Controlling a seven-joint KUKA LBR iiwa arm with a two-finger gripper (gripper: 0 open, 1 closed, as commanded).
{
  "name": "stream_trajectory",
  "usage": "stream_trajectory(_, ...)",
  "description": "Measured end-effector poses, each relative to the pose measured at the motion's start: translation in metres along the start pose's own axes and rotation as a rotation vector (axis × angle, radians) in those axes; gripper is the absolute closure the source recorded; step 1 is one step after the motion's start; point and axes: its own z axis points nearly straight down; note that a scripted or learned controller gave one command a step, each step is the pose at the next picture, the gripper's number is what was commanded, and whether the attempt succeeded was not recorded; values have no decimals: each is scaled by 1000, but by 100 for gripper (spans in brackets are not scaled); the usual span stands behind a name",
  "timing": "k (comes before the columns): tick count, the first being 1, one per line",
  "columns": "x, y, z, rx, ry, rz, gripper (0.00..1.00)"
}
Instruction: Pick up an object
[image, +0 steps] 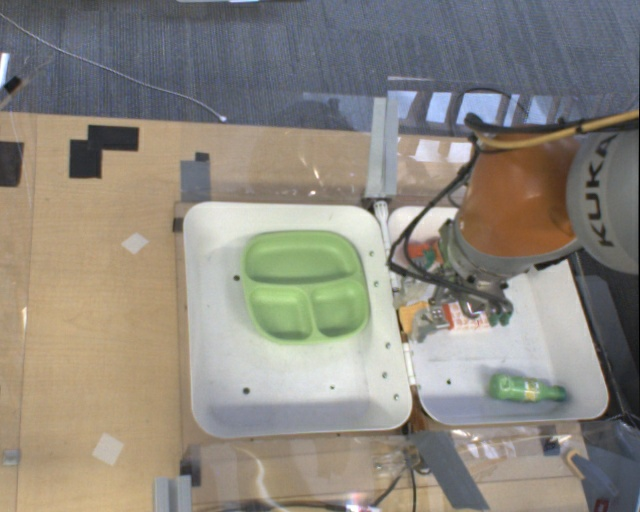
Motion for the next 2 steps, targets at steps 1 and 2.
stream_trajectory(1, -2, -1, -11, 2, -6, -2, 100)
stream_trajectory(2, 26, -33, -39, 2, 1, -353, 100)
